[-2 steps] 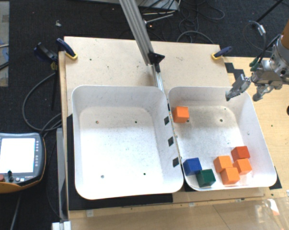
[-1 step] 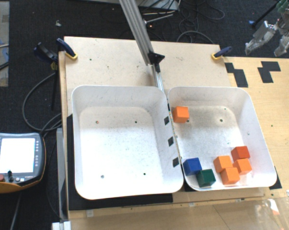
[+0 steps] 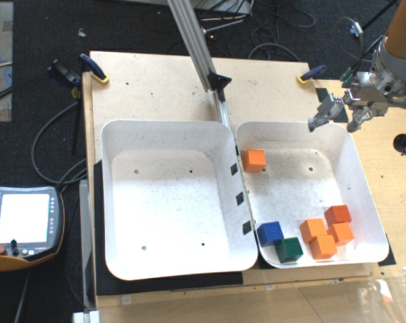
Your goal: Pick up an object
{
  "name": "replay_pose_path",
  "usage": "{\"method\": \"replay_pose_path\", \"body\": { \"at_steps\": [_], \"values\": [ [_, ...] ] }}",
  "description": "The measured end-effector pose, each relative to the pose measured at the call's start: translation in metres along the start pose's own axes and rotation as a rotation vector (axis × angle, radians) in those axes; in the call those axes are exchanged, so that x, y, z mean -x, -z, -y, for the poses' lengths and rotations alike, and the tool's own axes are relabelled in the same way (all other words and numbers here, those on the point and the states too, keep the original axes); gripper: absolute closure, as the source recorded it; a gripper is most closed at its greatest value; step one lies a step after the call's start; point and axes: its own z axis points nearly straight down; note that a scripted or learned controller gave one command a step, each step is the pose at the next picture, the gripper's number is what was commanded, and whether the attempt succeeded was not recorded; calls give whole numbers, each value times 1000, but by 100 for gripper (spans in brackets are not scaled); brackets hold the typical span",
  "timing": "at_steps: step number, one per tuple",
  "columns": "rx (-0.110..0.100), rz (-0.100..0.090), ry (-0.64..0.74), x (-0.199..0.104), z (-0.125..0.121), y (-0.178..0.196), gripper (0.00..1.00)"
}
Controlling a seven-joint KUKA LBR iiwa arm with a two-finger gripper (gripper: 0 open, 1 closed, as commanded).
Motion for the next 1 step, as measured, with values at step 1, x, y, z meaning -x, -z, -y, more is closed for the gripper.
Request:
{"method": "replay_pose_path", "body": {
  "at_steps": [1],
  "values": [
    [4,-1,11,-75,8,-37,0]
  ]
}}
